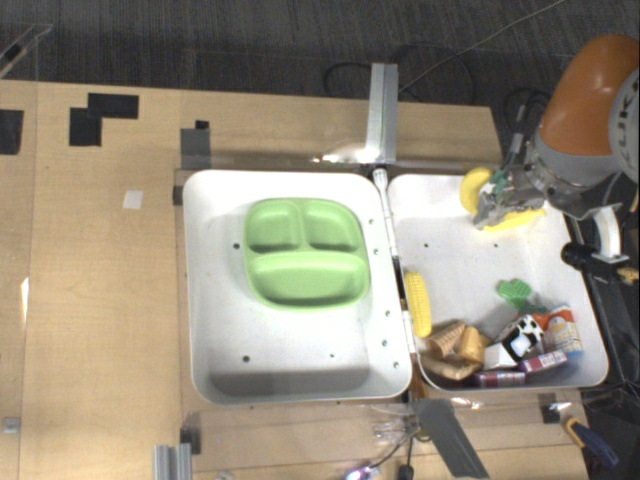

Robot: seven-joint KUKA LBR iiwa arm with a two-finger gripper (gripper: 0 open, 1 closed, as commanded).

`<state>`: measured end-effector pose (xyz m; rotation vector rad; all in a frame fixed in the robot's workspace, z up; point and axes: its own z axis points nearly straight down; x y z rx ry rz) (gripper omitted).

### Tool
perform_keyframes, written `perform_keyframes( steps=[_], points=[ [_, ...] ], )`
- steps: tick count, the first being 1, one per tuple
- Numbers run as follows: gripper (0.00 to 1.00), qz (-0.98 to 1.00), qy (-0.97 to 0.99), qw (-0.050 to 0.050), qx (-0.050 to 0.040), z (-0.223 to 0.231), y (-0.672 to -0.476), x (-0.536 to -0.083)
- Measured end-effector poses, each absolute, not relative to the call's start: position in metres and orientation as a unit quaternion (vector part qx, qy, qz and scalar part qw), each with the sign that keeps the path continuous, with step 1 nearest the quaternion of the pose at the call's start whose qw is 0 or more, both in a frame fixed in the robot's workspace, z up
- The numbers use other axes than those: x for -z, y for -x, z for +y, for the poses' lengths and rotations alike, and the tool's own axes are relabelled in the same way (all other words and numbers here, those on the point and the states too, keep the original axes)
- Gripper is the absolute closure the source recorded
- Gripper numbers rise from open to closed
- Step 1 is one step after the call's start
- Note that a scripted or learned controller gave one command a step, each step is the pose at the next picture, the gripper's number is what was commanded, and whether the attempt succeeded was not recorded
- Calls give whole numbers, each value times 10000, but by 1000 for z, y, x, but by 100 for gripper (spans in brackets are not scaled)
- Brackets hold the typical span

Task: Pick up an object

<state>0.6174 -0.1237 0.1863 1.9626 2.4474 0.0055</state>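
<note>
Camera view: we see two bins; the left bin holds a green tray, the right bin holds the clutter. The arm comes in from the right, wrist low over the right bin's far corner, tilted down toward the banana. The gripper sits right at the banana; we can't tell how far the fingers are spread or whether anything is actually clamped, too small and partly hidden by the wrist. So we treat the banana as the likely target, not as held. It lies near the far wall, close to the corner. We judge it a light plastic toy, stiff, smooth and curved, so likely to slip or roll out of a pinch; best hold is across the thick middle, jaws square to its length, not at the tapering ends. The nearby wall may limit finger clearance. Other options sit well apart along the near edge: corn against the divider, a brown piece, a green piece, and a packed cluster of small packets in the near corner, which we'd avoid as too crowded.
</note>
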Motion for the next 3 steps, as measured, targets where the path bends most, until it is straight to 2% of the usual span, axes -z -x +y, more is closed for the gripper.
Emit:
perform_keyframes(
  steps=[1, 2, 3],
  points=[
    [100, 7771, -6293, 26, -24, -52, -649, -195],
    [100, 7579, -6523, 30, -26, -68, -666, -203],
    [100, 7464, -6655, 19, -19, -47, -670, -211]
  ],
)
